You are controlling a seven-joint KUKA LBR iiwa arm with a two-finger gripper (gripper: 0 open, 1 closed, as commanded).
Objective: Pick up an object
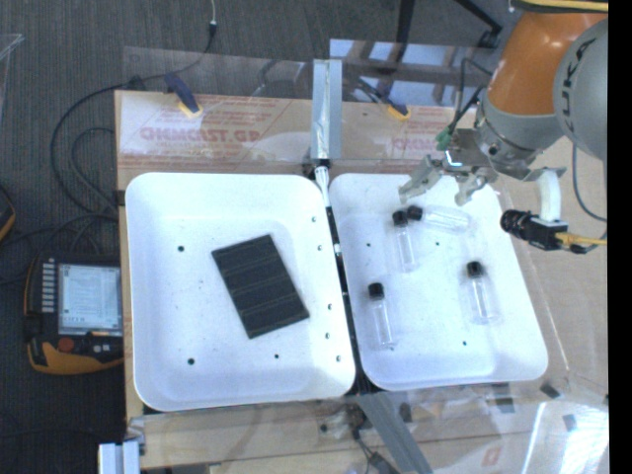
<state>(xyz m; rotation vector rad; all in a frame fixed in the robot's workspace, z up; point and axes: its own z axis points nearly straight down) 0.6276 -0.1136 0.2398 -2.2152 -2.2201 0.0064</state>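
Three clear vials with black caps (379,316) lay in the right bin (513,358), a fourth (434,215) just under the gripper (449,184), whose fingers stood spread apart, holding nothing. Left bin (168,363) held a black ribbed slab (260,284).

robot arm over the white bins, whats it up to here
The gripper, fingers open, hovers over the back of the right bin, holding nothing. Below it lie clear vials with black caps: one nearest, two farther forward. The left bin holds a dark flat pad.
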